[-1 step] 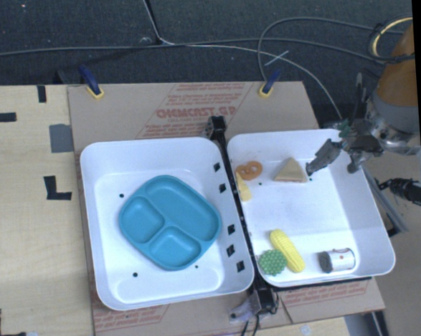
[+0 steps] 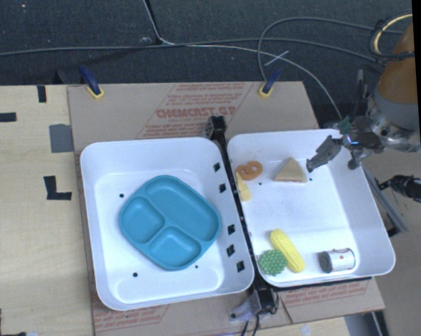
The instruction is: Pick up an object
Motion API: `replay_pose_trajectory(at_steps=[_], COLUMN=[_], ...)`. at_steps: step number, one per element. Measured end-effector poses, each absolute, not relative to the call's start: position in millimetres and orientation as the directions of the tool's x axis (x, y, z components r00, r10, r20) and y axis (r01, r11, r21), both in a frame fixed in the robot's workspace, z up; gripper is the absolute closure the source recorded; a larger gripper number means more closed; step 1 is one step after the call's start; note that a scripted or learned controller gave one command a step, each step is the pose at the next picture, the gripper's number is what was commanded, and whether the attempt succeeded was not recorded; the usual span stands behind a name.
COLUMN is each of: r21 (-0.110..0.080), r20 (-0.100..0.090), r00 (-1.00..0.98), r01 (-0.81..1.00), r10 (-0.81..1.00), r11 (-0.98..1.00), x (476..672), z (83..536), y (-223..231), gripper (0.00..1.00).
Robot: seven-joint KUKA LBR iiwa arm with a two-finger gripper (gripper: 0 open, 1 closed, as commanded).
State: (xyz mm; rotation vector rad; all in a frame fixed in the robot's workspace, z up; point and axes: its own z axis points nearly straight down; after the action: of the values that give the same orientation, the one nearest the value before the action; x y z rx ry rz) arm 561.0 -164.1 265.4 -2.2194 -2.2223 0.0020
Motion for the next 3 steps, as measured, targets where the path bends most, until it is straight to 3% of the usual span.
replay_pose_trajectory(at_steps=[3], r21=[-0.008], r20=[0.001], r00=[-0.002], r01=[1.000], r10=[1.000], r11=[0.002], x=[558.7], z=[92.9], y=[-155.7], gripper=[0.00])
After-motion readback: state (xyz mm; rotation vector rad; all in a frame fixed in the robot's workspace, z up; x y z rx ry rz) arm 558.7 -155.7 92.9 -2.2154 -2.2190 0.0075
